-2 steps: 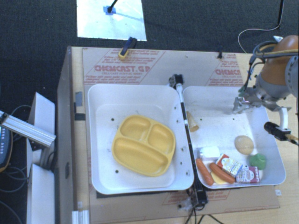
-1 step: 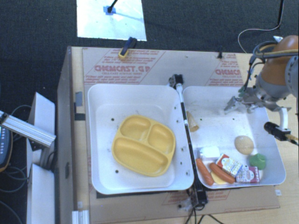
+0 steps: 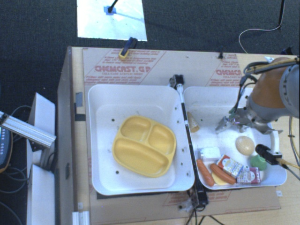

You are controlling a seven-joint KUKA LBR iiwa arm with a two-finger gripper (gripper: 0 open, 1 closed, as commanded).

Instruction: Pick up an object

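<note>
Arm enters from 3 o'clock, gripper low over the right bin, near its centre. Jaw state: cannot tell, wrist hides them. Nothing seen between them, so no pick yet by my judgement.

Candidates bunched at the bin's 5 to 6 o'clock: beige egg nearest, at the gripper's 5 o'clock; green piece, small cartons, orange carrot, sausage, white block.

Left bin holds a yellow divided tray.

Left to do: descend, close, lift
</note>
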